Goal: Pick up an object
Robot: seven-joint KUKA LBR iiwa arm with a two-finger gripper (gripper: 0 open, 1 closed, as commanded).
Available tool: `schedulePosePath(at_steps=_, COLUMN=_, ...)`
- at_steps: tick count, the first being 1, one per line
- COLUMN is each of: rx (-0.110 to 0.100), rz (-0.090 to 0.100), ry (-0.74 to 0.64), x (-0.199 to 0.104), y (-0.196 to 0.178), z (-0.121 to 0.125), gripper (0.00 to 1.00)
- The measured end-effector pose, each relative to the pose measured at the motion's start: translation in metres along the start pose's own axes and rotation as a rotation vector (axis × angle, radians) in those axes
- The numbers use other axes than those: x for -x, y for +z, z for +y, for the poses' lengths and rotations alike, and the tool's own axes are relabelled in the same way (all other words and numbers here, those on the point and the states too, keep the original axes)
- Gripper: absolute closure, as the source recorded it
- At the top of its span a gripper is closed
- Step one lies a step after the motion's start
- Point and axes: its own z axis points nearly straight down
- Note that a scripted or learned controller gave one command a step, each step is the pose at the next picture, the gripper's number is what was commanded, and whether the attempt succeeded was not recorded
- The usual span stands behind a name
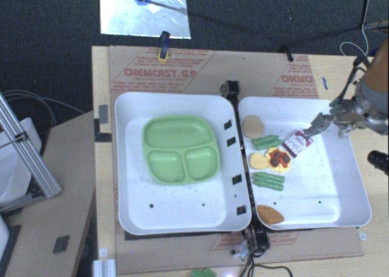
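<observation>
White plastic bins sit side by side on a cardboard-covered bench [182, 66]. Left bin [130, 203]: a pale green divided plate [180, 149] with three compartments, roughly centred.

Right bin [346, 203]: objects cluster toward its left half. A tan round biscuit-like piece [253, 127] lies at upper left. Just below it, a green pea pod [265, 142]. Beside that, a yellow piece [259, 161] touching a cluster of red berries [279, 158]. A second green pea pod [268, 180] lies beneath them. An orange-brown bread-like piece [270, 214] rests near the front left corner. A small red and white packet [297, 143] lies tilted, just right of the berries.

Grey arm with its orange band [382, 63] enters from the right, over the right bin's upper right area. Gripper [318, 125] points down-left, its tip just beside the packet's upper right corner; whether it touches the packet cannot be told. Whether it is spread or pressed together cannot be told either; nothing is seen pinched.

Black clips [231, 88] sit where the bins meet. A yellow and blue clamp [164, 47] grips the bench's far edge. A shiny foil sheet [144, 2] lies on the dark floor beyond.
</observation>
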Motion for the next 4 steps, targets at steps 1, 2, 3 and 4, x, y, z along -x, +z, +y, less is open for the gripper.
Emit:
schedulePosePath(at_steps=1, rx=-0.008, rz=0.003, ry=0.002, x=-0.008, y=0.115, z=-0.005, gripper=0.0)
schedulePosePath(at_steps=2, rx=0.002, rz=0.003, ry=-0.008, x=-0.107, y=0.029, z=-0.044, gripper=0.0)
schedulePosePath(at_steps=3, rx=-0.002, rz=-0.001, ry=0.007, x=-0.025, y=0.124, z=-0.045, gripper=0.0)
schedulePosePath(at_steps=4, rx=0.009, rz=-0.002, ry=-0.004, x=-0.018, y=0.129, z=0.041, gripper=0.0)
